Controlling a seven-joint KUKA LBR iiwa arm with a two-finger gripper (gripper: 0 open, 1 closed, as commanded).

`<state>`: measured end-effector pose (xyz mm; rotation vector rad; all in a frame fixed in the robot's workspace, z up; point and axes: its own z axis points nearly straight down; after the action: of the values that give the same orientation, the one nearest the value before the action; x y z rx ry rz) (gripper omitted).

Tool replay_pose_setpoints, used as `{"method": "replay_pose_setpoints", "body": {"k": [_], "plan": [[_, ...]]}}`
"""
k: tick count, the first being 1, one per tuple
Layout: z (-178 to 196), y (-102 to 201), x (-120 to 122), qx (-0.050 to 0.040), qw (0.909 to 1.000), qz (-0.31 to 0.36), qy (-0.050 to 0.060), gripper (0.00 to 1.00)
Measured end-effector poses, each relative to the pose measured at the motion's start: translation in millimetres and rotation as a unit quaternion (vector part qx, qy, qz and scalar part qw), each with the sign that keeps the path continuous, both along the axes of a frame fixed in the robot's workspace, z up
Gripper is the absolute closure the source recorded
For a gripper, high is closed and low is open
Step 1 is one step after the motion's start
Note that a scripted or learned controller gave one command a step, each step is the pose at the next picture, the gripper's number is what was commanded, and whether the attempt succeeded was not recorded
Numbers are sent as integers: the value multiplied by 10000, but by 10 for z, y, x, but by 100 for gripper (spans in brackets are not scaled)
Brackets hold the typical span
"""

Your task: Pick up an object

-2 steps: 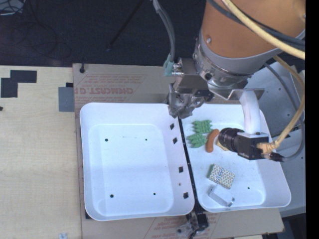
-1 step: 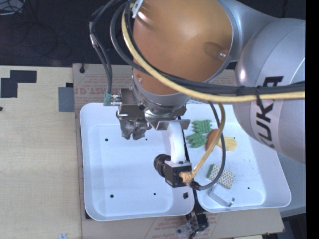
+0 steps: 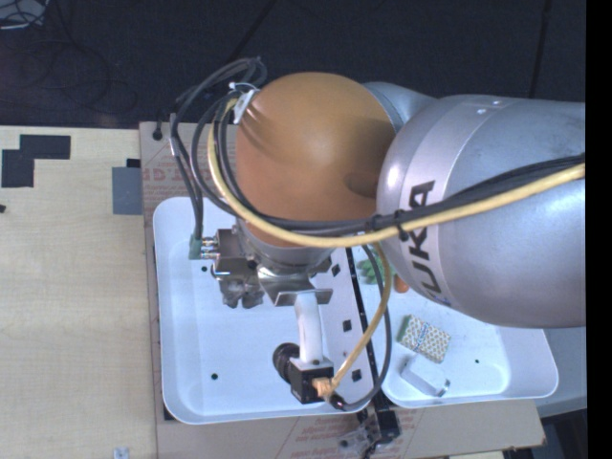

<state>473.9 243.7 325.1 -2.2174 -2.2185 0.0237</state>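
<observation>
1. Arm, grey with an orange band. It reaches in from the right and hangs over the bins, hiding much of what lies under it. I judge it is held low and steep so the tool can go straight down at the bin floor.
2. Gripper, the metal assembly under the band, over the upper middle of the left bin. From my seat I cannot tell whether it is apart or together, and I see nothing held in it.
3. Patterned packet, a small green-and-white square lying flat on the floor of the right bin. It is the clearest candidate for the pick. It lies well apart from the gripper, to its right and nearer the front rim.
4. Pale flat piece, just in front of the packet in the same bin and close to it. Whether the two touch I cannot say.
5. Green item, partly under the arm near where the two bins meet, too hidden to name.
6. Judgement: the gripper stands over one bin and the plainly visible items lie in the other, so a pick would need a sideways move first.
</observation>
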Motion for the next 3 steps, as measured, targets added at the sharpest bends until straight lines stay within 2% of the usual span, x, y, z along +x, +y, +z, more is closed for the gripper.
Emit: {"method": "replay_pose_setpoints", "body": {"k": [1,3], "plan": [[153,-25,23,14,10000,-46,-24,100],[337,-52,36,-4,9999,-113,8,100]]}}
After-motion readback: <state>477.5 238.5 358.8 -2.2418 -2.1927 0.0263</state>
